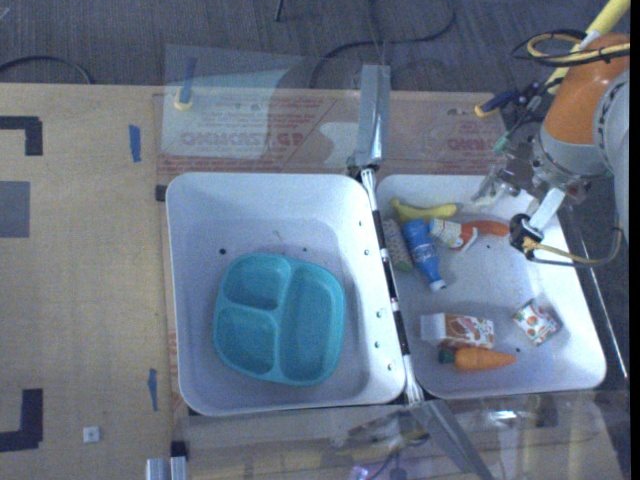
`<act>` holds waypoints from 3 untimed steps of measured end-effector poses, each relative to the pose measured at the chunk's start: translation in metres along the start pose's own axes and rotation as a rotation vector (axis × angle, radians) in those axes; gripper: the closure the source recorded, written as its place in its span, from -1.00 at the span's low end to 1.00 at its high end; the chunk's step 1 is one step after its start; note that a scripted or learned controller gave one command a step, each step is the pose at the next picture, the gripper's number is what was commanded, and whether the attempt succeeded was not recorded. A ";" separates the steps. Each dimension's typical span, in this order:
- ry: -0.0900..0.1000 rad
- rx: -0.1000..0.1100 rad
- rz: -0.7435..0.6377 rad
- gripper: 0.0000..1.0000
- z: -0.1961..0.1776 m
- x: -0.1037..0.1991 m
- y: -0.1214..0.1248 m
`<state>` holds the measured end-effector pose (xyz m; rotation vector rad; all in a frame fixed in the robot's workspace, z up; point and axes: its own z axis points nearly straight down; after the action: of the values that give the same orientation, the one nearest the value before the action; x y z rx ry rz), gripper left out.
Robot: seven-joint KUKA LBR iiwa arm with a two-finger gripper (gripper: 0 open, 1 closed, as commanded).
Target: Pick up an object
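The pale wooden surface (80, 268) carries black corner marks and bits of blue tape. Beyond it lies grey carpet with black cables.

The left bin (190, 193), well to the view's left of the pincer (503, 183), holds a teal divided plate (280, 318). The arm (585, 113) is cut off by the view's right edge. The pincer hangs over the far right corner of the right bin (500, 288), touching nothing I can see. It is too small and blurred to tell whether it is spread or pressed together.

Every loose thing lies in the right bin, to the view's left of the pincer or nearer the camera:
- A blue bottle (423, 253), to the left and nearer.
- A banana (425, 209), level with the pincer on its left.
- A red-and-white pack (470, 231), the closest; what it is I cannot make out.
- A carton (458, 328), with a carrot (478, 359) just beside it, well apart from the pincer at the near wall.
- A small box (535, 322), nearer the camera.
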<state>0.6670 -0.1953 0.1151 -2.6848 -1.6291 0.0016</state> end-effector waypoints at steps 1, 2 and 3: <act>0.000 -0.001 0.023 -1.00 -0.026 -0.006 0.005; -0.004 0.011 0.057 -1.00 0.029 0.014 -0.009; -0.003 0.008 0.056 1.00 0.020 0.014 -0.007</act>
<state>0.6670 -0.1795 0.0953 -2.7243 -1.5513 0.0125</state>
